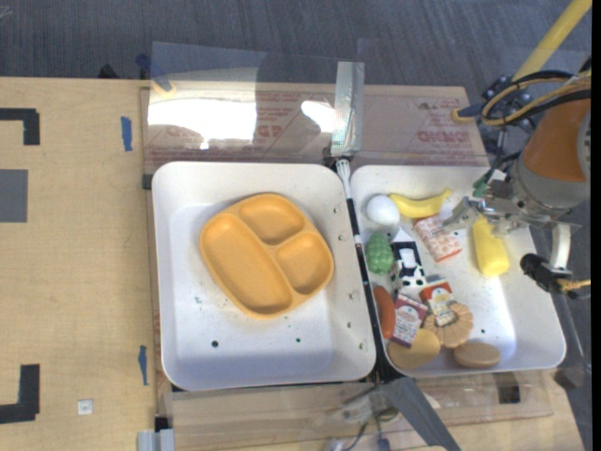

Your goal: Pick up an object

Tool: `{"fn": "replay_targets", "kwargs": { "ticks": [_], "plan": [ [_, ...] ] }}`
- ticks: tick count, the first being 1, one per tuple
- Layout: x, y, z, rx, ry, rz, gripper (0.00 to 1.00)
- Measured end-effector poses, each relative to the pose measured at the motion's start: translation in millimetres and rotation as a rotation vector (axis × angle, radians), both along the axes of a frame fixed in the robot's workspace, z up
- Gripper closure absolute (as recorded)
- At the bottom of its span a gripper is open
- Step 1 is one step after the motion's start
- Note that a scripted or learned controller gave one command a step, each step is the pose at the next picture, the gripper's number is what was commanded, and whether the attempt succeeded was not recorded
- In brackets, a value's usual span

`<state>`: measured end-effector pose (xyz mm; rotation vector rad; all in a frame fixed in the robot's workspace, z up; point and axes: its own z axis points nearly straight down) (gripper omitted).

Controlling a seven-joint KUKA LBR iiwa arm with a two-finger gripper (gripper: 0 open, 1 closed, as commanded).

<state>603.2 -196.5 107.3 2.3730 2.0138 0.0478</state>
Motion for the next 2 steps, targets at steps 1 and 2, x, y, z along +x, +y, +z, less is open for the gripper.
{"fn": "replay_targets", "kwargs": {
  "ticks": [1, 2],
  "plan": [
    [4.7, 0.0, 1.4, 0.013, -0.012, -0.234, 0.00],
    [-33.0, 11.7, -20.9, 0.016, 0.040, -0.545, 0.00]
  ]
}}
